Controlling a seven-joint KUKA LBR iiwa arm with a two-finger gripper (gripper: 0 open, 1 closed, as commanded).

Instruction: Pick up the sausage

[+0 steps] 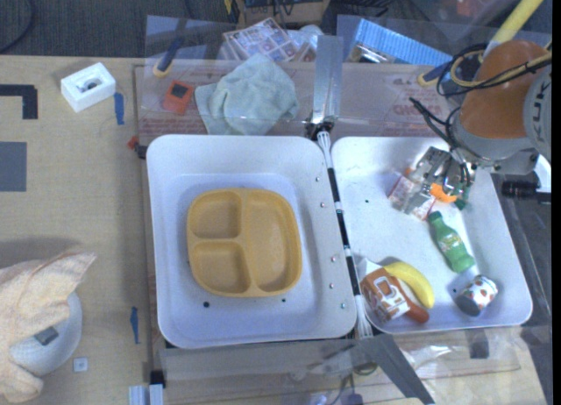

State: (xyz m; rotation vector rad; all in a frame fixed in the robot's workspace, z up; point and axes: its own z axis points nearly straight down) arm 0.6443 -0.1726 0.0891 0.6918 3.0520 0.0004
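Note:
The sausage [395, 297] is a reddish-brown piece with a white label. It lies at the front left of the right bin [368, 175], pressed against a yellow banana [417, 280]. My gripper [436, 174] hangs over the back of that bin, well behind the sausage. Its tip is down among a small clear packet [405, 189] and an orange piece [442, 191]. Nothing of the sausage is near the gripper.
A green bottle [452, 245] lies between the gripper and the banana. A grey rounded object [476, 294] sits at the front right corner. The left bin [166, 175] holds a yellow divided plate [244, 241]. A green cloth [249, 92] lies behind the bins.

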